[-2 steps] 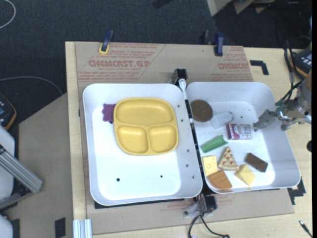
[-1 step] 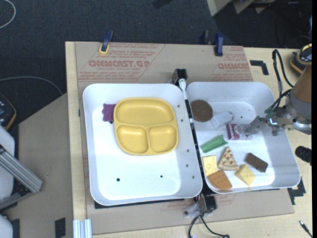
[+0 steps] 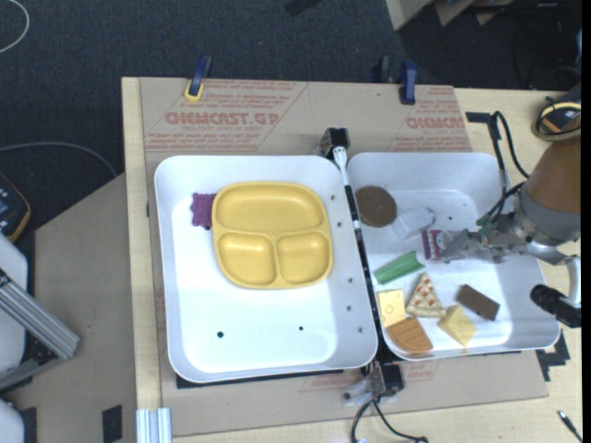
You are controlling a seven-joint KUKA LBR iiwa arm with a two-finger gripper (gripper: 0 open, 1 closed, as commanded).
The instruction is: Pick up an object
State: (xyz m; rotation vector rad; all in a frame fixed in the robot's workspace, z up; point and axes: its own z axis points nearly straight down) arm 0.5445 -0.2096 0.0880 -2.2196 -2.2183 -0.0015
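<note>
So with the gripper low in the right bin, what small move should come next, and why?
Probably a short drop straight down. The gripper hangs over the maroon piece, with the green piece just below-left in view; nothing shows between it yet, so a lift now would likely come up empty.

Two white bins. One yellow tray, one purple thing, one brown disc, one green stick, one pizza slice, one brown block.

- We are seeing the arm showing a broad orange band above a grey wrist section
- We are noticing a black cable running along it
- We are looking at the gripper, which is tapering into slim metallic grey parts with dark fittings
</note>
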